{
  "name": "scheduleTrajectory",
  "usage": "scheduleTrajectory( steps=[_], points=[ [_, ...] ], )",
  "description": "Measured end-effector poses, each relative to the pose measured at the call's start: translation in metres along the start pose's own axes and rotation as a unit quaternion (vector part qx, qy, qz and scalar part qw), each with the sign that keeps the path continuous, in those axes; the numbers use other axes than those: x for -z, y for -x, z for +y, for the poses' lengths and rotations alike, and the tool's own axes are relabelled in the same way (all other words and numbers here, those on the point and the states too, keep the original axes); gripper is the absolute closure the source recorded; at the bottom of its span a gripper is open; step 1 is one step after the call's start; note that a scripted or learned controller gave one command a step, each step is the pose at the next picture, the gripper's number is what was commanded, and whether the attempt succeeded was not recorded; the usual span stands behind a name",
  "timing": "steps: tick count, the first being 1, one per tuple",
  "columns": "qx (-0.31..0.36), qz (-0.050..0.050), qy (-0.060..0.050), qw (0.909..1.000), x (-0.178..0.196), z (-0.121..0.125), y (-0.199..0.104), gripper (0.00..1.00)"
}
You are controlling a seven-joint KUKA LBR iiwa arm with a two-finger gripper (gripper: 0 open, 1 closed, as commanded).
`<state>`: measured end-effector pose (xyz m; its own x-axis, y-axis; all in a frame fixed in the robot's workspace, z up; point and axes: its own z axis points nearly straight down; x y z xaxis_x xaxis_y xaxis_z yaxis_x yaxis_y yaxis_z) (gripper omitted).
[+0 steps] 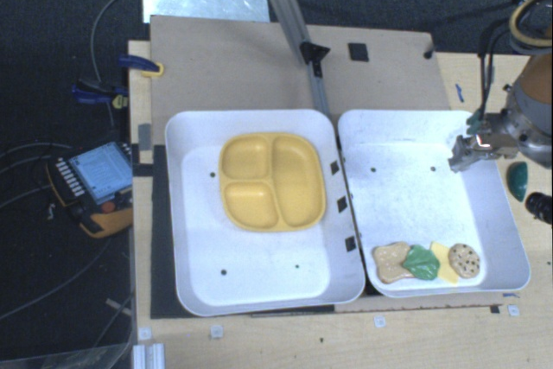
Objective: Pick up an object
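Observation:
In the right bin (406, 203), along its near edge, several small food toys lie in a row: a tan toast piece (390, 262), a green leaf (422, 263), a yellow slice (443, 263) and a round brown cookie (465, 259). My gripper (467, 150) hangs over the bin's far right corner, well above and behind the toys. Nothing shows between its fingers.
The left bin (194, 272) holds a yellow divided plate (271, 181). A slanted metal pole (289, 9) crosses the back of the bench. A handheld controller (91, 186) and cables lie left of the bench. A teal object (518, 180) sits right of the right bin.

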<state>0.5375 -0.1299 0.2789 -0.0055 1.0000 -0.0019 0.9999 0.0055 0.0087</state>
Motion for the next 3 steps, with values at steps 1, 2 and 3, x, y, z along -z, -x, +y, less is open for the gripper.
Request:
scheduleTrajectory(
  steps=[1, 2, 3],
  points=[
    [0.002, 0.001, -0.002, 1.0000, 0.000, 0.014, -0.054, 1.00],
    [0.002, 0.002, -0.004, 1.0000, -0.018, 0.024, -0.102, 1.00],
    [0.002, 0.001, -0.003, 1.0000, -0.037, 0.044, -0.145, 1.00]
  ],
)
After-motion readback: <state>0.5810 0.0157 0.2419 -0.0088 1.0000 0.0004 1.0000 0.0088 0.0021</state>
